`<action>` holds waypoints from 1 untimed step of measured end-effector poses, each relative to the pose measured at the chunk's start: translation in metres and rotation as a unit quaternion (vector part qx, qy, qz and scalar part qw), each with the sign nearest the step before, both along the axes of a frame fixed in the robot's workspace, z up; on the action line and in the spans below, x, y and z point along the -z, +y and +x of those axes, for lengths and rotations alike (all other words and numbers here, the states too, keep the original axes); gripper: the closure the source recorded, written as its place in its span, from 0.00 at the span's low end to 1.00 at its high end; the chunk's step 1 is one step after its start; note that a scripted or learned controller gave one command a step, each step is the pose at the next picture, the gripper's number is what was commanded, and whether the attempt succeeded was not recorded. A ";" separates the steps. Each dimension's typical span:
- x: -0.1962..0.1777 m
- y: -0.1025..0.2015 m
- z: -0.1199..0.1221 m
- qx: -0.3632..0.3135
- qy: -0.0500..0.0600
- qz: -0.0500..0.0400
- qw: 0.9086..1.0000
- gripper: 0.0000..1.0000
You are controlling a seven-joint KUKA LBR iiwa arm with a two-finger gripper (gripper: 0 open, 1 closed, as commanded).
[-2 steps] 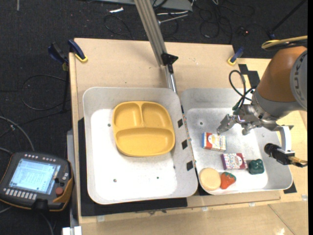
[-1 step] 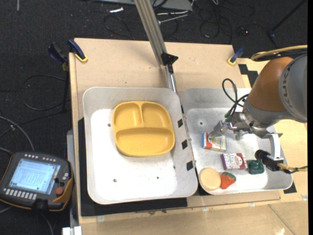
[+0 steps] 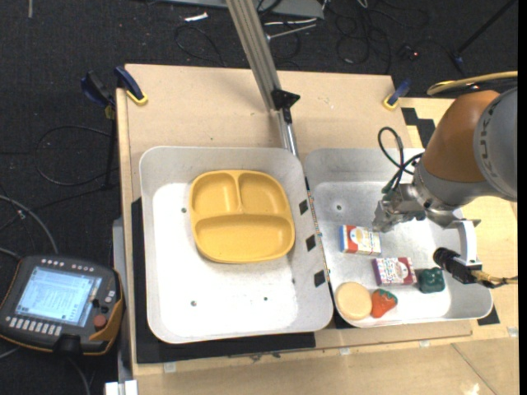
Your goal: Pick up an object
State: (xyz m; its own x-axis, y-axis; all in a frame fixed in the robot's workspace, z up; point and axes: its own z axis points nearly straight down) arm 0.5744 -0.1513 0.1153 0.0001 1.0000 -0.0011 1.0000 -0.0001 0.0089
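From above, the bench [image 3: 214, 105] carries two shallow white bins. The left white bin [image 3: 173, 303] holds a yellow plastic divided tray [image 3: 242, 216] toward its 12 o'clock half.

The right white bin [image 3: 329, 188] holds the small objects, all gathered toward its 6 o'clock side. A small white carton with a red and blue label [image 3: 360, 239] lies near the bin's centre. At 5 o'clock from it lies a small purple and white box [image 3: 393, 271], and just beside that, at 3 o'clock, sits a dark green lumpy toy [image 3: 431, 281]. Near the bin's 6 o'clock rim rests a round cream disc [image 3: 354, 300], touching a red toy piece with a green tip [image 3: 383, 302] at its 3 o'clock.

The grey arm with its orange band [image 3: 461, 142] reaches in from 3 o'clock. Its two-finger gripper [image 3: 387, 218] hangs just at 1 o'clock of the white carton; whether it is spread or closed cannot be told, and nothing shows between its tips.
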 end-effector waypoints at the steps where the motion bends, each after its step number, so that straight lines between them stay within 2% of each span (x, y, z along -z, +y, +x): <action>1: -0.047 0.005 0.008 -0.002 0.002 0.000 1.000 1.00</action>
State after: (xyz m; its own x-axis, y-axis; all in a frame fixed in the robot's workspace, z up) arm 0.5820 -0.1458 0.1618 -0.0035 1.0000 -0.0012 1.0000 0.0035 0.0048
